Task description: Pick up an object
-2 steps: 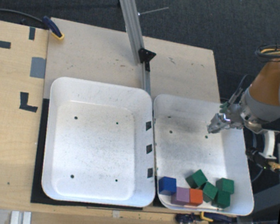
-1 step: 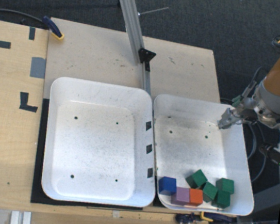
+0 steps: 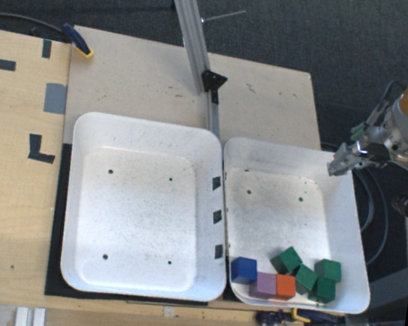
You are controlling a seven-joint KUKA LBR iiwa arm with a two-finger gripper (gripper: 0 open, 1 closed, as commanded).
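Observation:
Several small blocks lie bunched at the near edge of the right bin: a blue block, a purple block, an orange block and several green blocks. My gripper hangs over the right bin's far right corner, well away from the blocks, with nothing visible between its fingers.
The left bin sits beside the right one. A slanted metal pole crosses the bench behind the bins. A blue and yellow clamp lies at the bench's far left. Cables run at the right, beside the arm.

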